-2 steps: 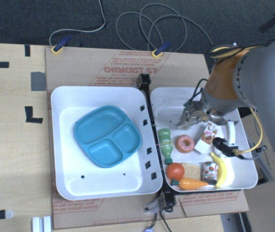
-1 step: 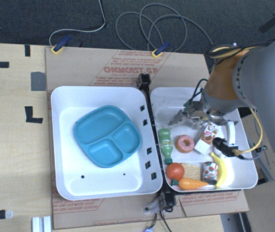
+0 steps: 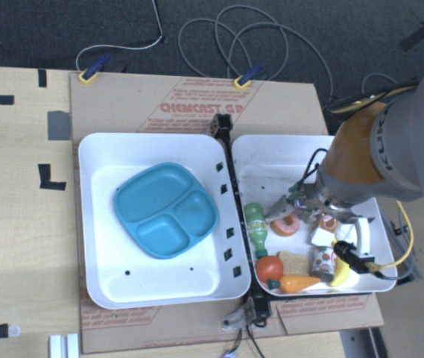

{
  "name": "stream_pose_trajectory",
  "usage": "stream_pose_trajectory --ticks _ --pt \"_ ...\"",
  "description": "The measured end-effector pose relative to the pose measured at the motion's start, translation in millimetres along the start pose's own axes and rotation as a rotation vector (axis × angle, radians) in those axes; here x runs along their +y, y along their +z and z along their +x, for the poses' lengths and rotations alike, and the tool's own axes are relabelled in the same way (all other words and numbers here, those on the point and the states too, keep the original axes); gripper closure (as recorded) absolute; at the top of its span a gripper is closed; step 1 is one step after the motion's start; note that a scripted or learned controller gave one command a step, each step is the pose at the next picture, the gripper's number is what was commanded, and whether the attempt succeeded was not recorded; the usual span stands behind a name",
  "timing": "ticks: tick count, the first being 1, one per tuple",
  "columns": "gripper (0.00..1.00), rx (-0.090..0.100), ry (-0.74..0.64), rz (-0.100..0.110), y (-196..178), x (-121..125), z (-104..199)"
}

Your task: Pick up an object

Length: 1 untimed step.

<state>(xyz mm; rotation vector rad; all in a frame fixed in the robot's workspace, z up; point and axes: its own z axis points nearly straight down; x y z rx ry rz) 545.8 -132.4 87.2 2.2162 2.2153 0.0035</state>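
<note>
My gripper hangs low over the middle of the right bin, with the grey arm and its orange band coming in from the right. Just below it lie a round red and white piece and a small white piece. To the left lies a green bottle-shaped toy. Along the bin's near wall sit a red tomato, a slice of toast, an orange carrot and a yellow banana. The arm hides part of the bin's right side.
The left bin holds a blue divided plate. A black divider runs between the bins. Both stand on a cardboard sheet. Cables loop on the dark floor behind.
</note>
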Motion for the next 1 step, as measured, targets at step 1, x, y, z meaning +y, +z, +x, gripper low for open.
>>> stream_pose_trajectory --ticks 1 --pt "1.0 -0.001 0.0 0.0 -9.4 0.2 -0.2"
